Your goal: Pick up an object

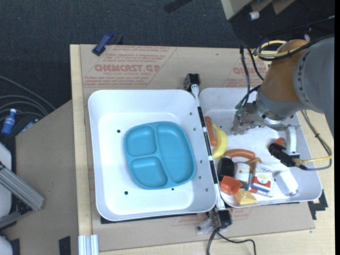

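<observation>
Gripper (240,124) low in right bin (313,182), jaws state can't tell. Toys heaped at bin's near end; blue divided plate (158,154) in left bin (106,142).

This is a robotics lab or test cell, not a home: two shallow white bins (101,142) sit side by side, clamped on a worktop (127,62) covered in protective paper printed "CHEMCAST". At three o'clock a grey industrial arm (313,78) with an orange band reaches in over the right-hand bin, trailing black and yellow cables. Dark carpet runs across twelve o'clock, and loose cables (21,97) and an aluminium rail (21,187) lie at nine o'clock.
</observation>
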`<state>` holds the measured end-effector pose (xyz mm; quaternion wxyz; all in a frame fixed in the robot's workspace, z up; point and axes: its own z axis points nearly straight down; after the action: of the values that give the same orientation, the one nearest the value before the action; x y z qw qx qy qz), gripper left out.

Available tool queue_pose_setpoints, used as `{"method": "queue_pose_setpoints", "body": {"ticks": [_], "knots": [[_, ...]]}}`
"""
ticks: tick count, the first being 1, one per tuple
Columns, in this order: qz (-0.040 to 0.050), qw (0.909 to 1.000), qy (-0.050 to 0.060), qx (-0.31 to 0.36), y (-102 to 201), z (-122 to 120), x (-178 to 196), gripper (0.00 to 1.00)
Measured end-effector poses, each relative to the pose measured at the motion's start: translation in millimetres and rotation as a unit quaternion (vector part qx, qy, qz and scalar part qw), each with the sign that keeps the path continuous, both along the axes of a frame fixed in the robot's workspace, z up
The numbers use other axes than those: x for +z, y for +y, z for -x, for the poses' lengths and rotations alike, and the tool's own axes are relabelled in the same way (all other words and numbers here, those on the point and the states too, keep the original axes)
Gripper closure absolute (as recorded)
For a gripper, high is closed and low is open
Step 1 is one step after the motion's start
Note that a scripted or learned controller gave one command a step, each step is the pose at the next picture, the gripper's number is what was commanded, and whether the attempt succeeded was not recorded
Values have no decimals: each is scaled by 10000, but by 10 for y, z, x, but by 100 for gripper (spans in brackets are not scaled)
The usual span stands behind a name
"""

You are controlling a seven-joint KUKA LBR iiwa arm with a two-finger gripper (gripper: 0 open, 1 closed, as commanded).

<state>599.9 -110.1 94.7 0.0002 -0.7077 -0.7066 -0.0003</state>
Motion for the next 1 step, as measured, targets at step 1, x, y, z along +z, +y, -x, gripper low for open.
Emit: {"method": "queue_pose_setpoints", "body": {"ticks": [1], "knots": [[1,10000,1,0,-1,1,-1,0]]}}
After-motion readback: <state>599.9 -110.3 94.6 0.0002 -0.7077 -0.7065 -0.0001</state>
